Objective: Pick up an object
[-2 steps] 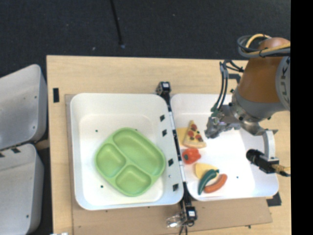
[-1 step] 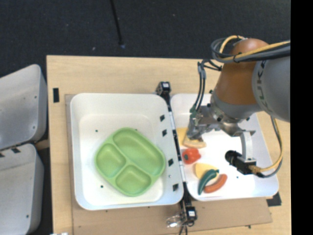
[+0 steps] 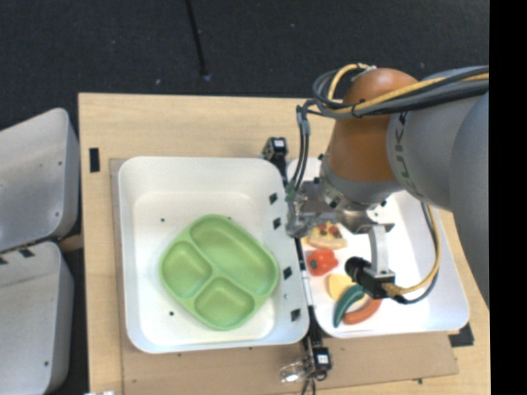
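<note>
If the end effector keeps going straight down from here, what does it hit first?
Probably the small red-and-yellow toy food piece in the right bin, which lies just under the end effector. The wrist hides the tip and depth is unclear, so it may meet the bin floor beside it.

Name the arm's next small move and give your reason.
Probably a short straight descent. The gripper hangs over the right bin, above the cluster of small toy foods at its left side, and nothing shows between its fingers. The green tray lies in the left bin.
</note>
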Motion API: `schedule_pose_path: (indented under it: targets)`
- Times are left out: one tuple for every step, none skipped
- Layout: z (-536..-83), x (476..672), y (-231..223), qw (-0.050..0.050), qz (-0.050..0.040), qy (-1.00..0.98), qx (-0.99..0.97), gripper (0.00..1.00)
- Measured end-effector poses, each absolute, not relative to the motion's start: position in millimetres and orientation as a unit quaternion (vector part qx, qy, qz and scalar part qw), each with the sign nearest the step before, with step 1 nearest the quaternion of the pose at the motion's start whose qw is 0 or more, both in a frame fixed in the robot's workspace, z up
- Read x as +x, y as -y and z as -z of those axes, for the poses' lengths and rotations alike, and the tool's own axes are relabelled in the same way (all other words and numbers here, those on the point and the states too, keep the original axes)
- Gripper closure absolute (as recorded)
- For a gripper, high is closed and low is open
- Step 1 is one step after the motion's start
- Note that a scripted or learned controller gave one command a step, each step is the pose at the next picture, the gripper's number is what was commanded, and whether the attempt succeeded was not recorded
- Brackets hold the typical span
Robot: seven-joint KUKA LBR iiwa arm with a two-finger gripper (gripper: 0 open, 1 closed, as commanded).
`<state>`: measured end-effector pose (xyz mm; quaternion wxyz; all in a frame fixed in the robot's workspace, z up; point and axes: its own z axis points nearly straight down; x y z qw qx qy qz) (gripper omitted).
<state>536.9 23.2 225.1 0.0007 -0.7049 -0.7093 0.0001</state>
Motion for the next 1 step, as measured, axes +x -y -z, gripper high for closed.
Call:
schedule_pose_path:
  targets:
    - [-224.4,542.0,-76.0,0.000,0.0006,0.710,-0.705,1.00]
